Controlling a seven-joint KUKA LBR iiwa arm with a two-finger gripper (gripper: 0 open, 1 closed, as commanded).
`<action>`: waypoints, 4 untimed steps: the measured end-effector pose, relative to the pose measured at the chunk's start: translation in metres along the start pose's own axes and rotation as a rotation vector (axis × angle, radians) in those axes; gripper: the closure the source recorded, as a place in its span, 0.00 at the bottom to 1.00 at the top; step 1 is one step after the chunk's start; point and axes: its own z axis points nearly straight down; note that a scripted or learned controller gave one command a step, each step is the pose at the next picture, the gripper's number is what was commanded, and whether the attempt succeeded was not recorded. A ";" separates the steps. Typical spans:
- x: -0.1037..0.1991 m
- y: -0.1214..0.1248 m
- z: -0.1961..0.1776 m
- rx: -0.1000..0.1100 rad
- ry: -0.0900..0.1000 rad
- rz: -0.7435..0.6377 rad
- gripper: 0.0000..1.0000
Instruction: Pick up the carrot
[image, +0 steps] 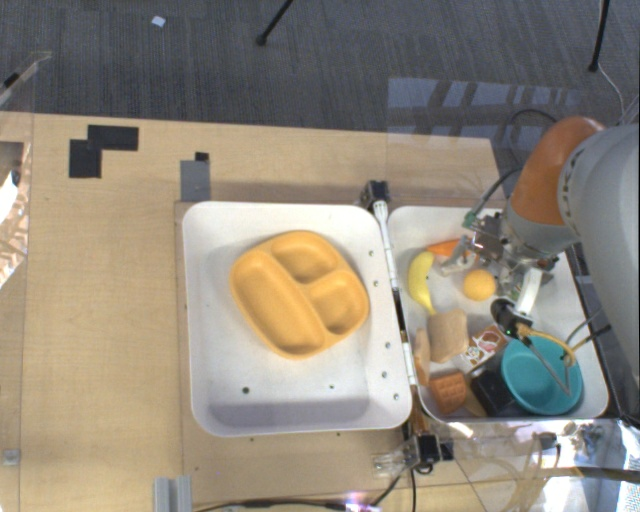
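On the table (100, 300), the left bin (200, 330) holds a yellow tray (298, 292). In the right bin (592, 385) the carrot (443, 248) lies near the back, beside the banana (421, 279). The hand (478, 248) hovers just beside the carrot; how far open, I cannot tell. Best to centre over the carrot, clear of banana and orange (479, 285), before closing.

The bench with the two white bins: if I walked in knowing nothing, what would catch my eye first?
Probably the yellow divided plate, alone in the middle of the left bin. Next, the grey arm with its orange band, reaching in from the right over the crowded right bin. There its gripper hangs near a carrot, a banana and an orange fruit, with a teal cup nearer the front.
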 end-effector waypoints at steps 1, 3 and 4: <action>-0.002 -0.008 0.000 0.001 0.001 0.163 0.00; 0.083 0.021 -0.101 0.000 0.002 0.505 1.00; 0.081 0.021 -0.099 0.002 -0.002 0.505 0.00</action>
